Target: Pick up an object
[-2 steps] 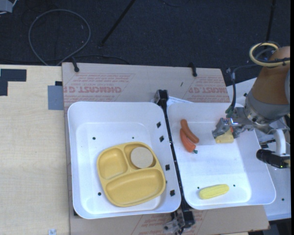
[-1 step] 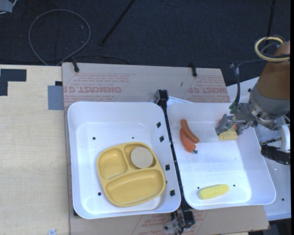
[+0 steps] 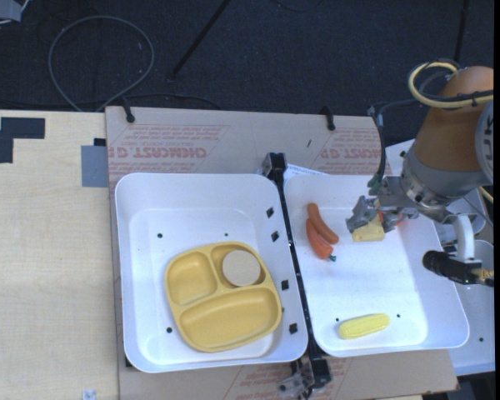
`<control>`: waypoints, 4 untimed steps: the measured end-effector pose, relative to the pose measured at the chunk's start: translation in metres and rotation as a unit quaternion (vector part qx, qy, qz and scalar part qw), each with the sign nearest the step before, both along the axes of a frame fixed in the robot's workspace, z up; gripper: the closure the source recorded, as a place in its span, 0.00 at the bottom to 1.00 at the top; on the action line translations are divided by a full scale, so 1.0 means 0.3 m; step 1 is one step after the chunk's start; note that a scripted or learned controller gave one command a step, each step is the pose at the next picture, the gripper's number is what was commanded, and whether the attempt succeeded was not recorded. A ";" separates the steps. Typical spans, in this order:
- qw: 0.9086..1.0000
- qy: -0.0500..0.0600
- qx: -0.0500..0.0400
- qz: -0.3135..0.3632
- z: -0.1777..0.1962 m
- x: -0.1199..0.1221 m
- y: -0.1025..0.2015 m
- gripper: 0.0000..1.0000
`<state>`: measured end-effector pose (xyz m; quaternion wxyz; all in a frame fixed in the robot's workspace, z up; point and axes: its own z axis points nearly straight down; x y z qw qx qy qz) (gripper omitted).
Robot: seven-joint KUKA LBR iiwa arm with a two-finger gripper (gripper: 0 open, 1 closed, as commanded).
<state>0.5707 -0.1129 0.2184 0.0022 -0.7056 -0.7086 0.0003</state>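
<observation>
Corn cob (image 3: pixel 363 326) is lying near the right bin's (image 3: pixel 433 327) front edge; gripper (image 3: pixel 368 221) is closing on a yellow wedge (image 3: pixel 369 233) toward the back edge—a firmer, centred squeeze seems advisable.

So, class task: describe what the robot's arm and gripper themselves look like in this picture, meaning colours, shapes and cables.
The arm is a thick rounded body, grey with a broad orange band above the wrist. A pale yellow cable loops over its top and thin dark cables run down its side. The gripper is a small grey and black metal assembly. A black cylindrical part juts out lower down beside a white bracket.
</observation>
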 end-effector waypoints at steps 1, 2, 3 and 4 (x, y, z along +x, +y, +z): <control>1.000 0.000 0.000 0.000 0.009 -0.005 0.188 1.00; 1.000 0.001 0.000 0.000 -0.018 -0.028 0.354 1.00; 1.000 0.000 0.000 0.000 -0.001 -0.043 0.515 1.00; 1.000 0.002 -0.001 0.000 0.005 -0.118 0.652 1.00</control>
